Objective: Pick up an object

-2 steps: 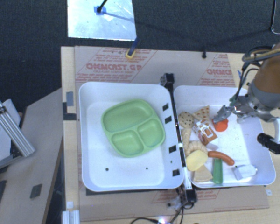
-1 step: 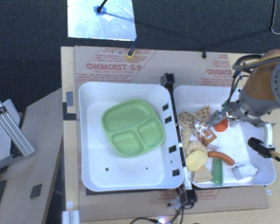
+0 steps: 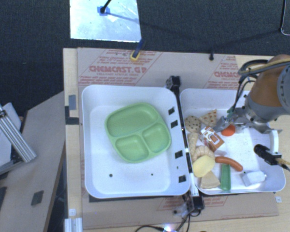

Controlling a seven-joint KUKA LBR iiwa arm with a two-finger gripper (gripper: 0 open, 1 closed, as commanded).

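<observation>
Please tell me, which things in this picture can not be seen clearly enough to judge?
- Gripper, camera view: the fingertips blur into the food, so its state and any contact with the orange piece cannot be judged.
- Small packet: label too small to read.
- Pale items under the yellow potato-like piece: overlapped, identity unclear.
- Arm: cut off by the right edge.

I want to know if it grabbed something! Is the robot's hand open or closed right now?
Gripper: cannot be told; it sits low over the toy food in the right bin.
</observation>
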